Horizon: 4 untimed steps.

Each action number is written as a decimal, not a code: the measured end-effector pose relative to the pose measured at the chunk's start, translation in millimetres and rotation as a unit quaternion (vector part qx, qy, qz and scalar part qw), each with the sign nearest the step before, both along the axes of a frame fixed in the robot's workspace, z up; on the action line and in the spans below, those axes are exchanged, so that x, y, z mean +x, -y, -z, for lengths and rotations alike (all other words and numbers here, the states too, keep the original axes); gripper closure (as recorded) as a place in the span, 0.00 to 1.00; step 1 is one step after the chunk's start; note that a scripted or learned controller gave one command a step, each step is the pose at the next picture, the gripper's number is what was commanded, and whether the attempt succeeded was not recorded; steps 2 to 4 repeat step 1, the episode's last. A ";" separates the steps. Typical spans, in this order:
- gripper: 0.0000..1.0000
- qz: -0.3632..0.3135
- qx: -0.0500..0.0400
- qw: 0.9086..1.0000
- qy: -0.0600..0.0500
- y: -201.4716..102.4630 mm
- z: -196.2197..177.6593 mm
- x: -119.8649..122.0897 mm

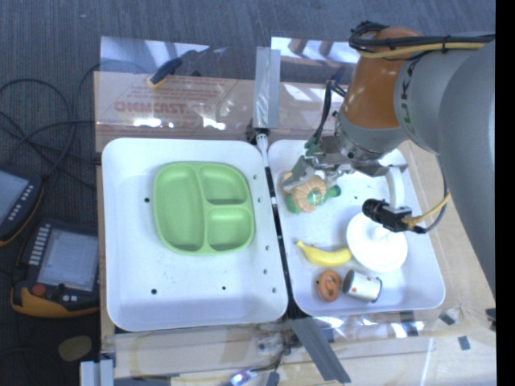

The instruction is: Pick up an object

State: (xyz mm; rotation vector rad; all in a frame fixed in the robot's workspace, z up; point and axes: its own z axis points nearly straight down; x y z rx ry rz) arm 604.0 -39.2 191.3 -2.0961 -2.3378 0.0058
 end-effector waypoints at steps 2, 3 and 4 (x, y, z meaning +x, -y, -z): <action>1.00 -0.001 0.000 1.000 -0.002 -0.5 -6.6 0.2; 1.00 -0.001 0.000 1.000 -0.002 -0.5 -6.6 0.2; 1.00 -0.001 0.000 1.000 -0.002 -0.5 -6.6 0.2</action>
